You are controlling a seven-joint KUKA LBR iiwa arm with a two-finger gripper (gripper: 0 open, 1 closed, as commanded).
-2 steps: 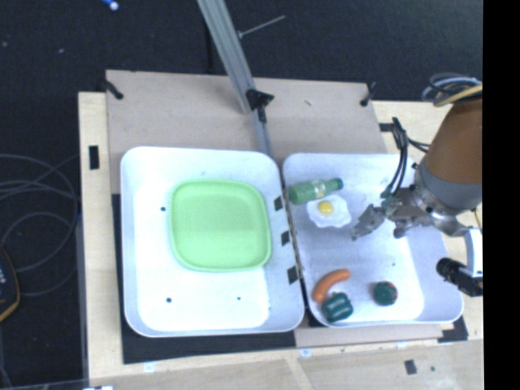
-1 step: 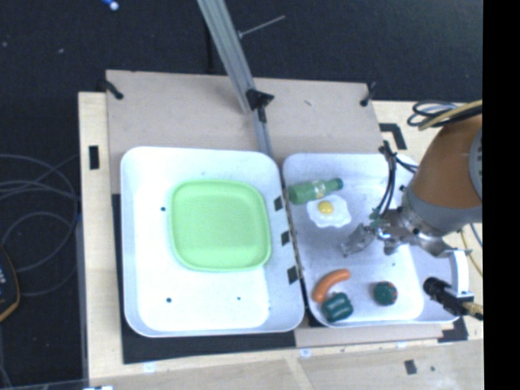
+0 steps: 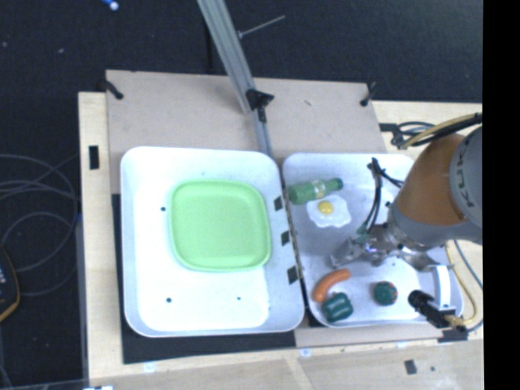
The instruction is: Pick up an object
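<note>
As I reach in from the right: my hand [image 3: 351, 253] hangs low over the right bin [image 3: 302, 218], near its middle.
My hand's state: I cannot tell whether it is open or closed; nothing shows between its tips.
Sausage [image 3: 332, 283]: orange, just below and left of my hand, long axis slanting from lower left up to upper right.
Green bottle [image 3: 314, 190]: lying on its side at the bin's top, long axis nearly level, cap end to the right.
Fried egg [image 3: 328, 212]: flat, just under the bottle.
Green block [image 3: 336, 305]: just below the sausage.
Green ball [image 3: 385, 293]: right of the block.
Left bin [image 3: 146, 242]: holds a light green plate [image 3: 219, 224].
Desk [image 3: 97, 315]: carries both bins side by side.
</note>
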